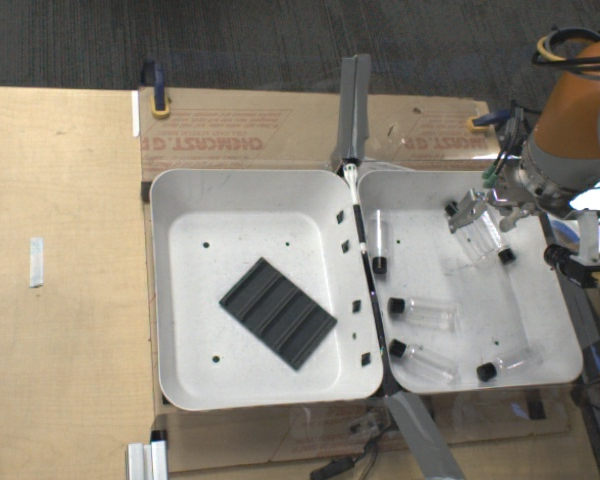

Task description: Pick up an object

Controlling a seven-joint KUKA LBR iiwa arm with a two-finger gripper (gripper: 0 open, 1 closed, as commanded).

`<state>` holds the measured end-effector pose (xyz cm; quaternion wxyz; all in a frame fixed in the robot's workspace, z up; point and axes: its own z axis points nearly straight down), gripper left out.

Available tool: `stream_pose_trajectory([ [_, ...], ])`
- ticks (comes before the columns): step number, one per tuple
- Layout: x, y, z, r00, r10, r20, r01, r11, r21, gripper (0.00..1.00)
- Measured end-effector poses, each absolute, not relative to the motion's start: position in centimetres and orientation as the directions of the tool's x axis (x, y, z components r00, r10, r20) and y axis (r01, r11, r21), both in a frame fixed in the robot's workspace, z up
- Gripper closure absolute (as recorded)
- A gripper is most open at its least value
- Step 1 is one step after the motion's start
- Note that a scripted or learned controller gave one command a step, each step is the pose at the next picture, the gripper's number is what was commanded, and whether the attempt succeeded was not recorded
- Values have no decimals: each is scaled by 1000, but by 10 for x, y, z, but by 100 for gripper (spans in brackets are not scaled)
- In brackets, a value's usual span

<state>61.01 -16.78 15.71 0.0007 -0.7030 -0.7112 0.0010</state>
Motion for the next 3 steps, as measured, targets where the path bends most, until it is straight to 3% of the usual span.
stream_pose_trajectory([
  [1,649,-178,97,-60,998,-1,998,60,2,0],
  [2,650,-178,107,-60,998,-2,998,60,4,100],
  [3,659,-131,210,14,1000,-2,1000,-14,0,100],
])
